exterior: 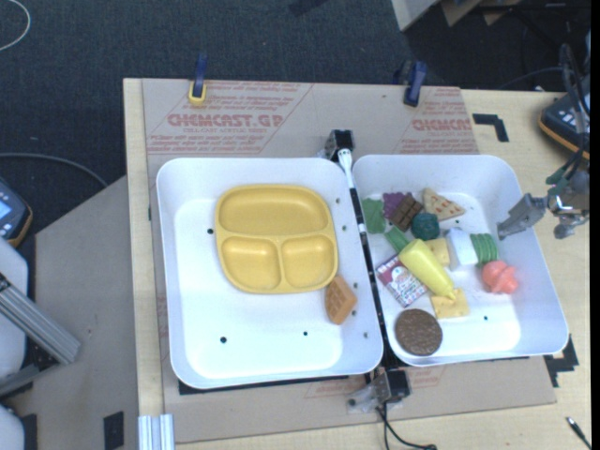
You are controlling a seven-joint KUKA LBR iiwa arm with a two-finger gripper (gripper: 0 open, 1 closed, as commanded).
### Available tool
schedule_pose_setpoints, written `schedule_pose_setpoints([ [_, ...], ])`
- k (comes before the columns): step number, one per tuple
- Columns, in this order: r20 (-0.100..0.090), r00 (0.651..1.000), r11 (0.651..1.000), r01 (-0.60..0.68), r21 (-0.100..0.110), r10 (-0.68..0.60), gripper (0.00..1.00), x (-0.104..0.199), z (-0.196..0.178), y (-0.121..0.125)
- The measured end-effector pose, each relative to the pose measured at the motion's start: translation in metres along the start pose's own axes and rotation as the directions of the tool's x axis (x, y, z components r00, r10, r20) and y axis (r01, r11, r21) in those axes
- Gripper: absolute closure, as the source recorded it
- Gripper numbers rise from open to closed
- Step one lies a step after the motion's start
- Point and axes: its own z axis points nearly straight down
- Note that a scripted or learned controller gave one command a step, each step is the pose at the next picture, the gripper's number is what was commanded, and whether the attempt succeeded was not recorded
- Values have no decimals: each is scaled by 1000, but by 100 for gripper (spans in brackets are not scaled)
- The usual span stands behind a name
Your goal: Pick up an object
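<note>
Waiting by the right bin (525, 181), the gripper (525, 216) looked open and empty; next, reach down for a toy.

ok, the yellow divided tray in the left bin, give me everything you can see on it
The yellow tray looks like matte moulded plastic, a rounded rectangle with three compartments: one long one along the far side, two smaller ones nearer the camera. It lies flat and upright in the upper middle of the left bin, all compartments bare. A small waffle-like toy lies at its near right corner, close or just touching.
</note>
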Motion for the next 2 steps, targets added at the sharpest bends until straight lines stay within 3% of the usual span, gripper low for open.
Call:
schedule_pose_setpoints([
  [1,3,1000,1000,3,-11,-3,0,0,-6,2],
  [2,0,1000,1000,3,-5,-3,0,-1,37,5],
])
